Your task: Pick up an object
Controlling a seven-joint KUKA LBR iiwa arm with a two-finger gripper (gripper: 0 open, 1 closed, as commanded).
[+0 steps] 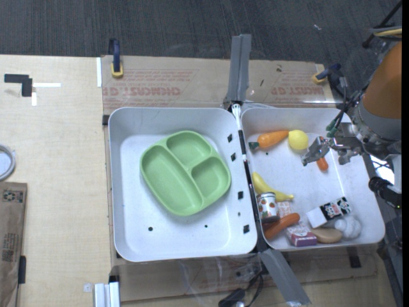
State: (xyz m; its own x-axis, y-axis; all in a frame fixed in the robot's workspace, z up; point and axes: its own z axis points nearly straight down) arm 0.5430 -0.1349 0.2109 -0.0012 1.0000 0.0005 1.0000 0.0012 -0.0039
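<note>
the nearest thing to the tool (317, 153) is a small orange piece (323, 164), lying on the floor of the right bin (358, 190) just below and beside the tool's tip. it looks like a little carrot or similar toy, though it is too small to be sure. whether it sits between the fingers or just next to them cannot be told, and neither can how wide the tool stands.

up and to the left lie a bigger carrot (271, 139) and a lemon (298, 139), close together near the bin's far wall. along the left wall sits a banana (267, 187), with a small can (267, 205) just below it and a sausage (282, 225) below that. the near right corner is crowded: a pink block (300, 236), a tan bread-like piece (328, 235), a black-and-white box (330, 212) and something white and fluffy (349, 225).

the left bin (124, 190) holds a green divided plate (185, 172).

the likely risk: the orange piece is small and low, so the fingers could close beside it or nudge it away, and it could slip out on the lift.
</note>
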